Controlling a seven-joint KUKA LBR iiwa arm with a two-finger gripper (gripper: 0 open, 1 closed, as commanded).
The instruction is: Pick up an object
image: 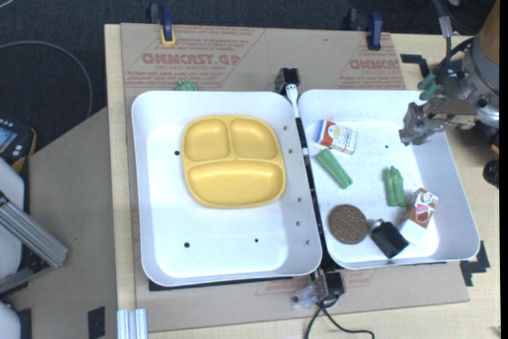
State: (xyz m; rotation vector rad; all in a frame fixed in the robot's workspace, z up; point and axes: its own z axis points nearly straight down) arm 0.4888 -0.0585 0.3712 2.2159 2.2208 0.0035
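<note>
**Gripper hangs over the right bin's far right side, six small things lying below**

The left bin (pixel 159 194) holds a yellow divided plate (pixel 233 160), which sits in the upper middle of that bin with two small compartments on its far side and one long one on its near side. Taking that plate as the landmark, everything else lies to its right.

Just right of the plate runs the seam where the two bins meet, and past it starts the right bin (pixel 452 194). Nearest the plate, level with its upper edge, lies a small white carton (pixel 336 136) with red and blue print. Just below the carton a green pod-shaped piece (pixel 333 168) lies on a slant, level with the plate's lower half. Lower again, below the level of the plate's near edge, sits a round brown cookie (pixel 348 224), and touching its right side is a small black block (pixel 388 238).

Farther right, a second green piece (pixel 394 186) stands nearly vertical in the view, and just beside it to the lower right lies a small red-and-white carton (pixel 422 208).

Farthest from the plate, the gripper (pixel 417 127) hangs above the right bin's upper right part, well apart from every item. Nothing is visible between its fingers; whether they are spread or closed cannot be told.
</note>
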